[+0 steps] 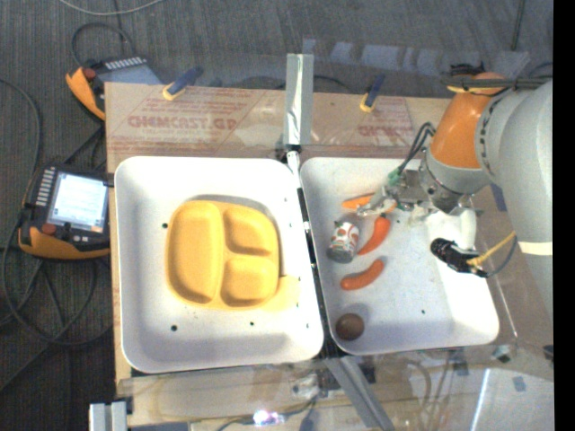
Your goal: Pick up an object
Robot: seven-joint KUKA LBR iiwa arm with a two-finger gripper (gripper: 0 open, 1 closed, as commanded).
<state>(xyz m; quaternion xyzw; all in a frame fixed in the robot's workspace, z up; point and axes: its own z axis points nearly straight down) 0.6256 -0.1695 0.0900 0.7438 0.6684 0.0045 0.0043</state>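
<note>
The arm (530,169) is a thick, rounded, pale grey tube with a glossy orange band (460,131) above the wrist. At nine o'clock from the band sits a small metallic gripper (388,203), with thin dark cables looping around it and a yellow wire near a black plug.

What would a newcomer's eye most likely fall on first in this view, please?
Probably the yellow divided tray in the left bin. Next, the arm's orange band above the right bin, where the gripper hangs over an orange carrot, a red pepper and a small can.
</note>
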